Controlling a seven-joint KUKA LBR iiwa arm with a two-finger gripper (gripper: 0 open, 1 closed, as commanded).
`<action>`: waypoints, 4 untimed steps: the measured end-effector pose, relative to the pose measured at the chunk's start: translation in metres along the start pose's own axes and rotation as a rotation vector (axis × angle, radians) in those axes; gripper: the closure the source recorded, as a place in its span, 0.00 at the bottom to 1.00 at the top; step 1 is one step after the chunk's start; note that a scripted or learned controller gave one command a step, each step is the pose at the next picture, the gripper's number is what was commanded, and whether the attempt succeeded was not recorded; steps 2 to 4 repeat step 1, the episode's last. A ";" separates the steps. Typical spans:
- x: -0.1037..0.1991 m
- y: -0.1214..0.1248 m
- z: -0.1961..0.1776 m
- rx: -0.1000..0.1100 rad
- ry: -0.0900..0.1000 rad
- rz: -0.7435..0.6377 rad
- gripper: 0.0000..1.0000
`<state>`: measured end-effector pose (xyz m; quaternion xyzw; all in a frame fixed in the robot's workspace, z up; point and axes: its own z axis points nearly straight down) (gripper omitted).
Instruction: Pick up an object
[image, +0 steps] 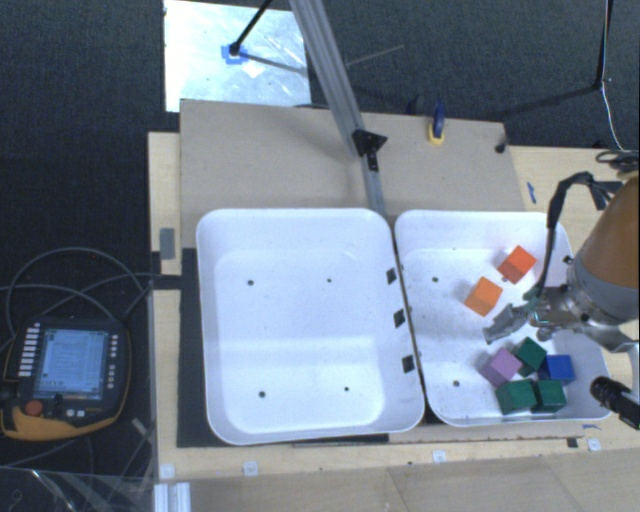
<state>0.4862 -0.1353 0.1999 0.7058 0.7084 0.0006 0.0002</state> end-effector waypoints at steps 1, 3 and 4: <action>0.000 0.000 0.000 -0.001 0.000 0.001 0.00; 0.000 0.000 0.000 -0.001 0.000 0.001 0.00; 0.000 0.000 0.000 -0.001 0.000 0.001 0.00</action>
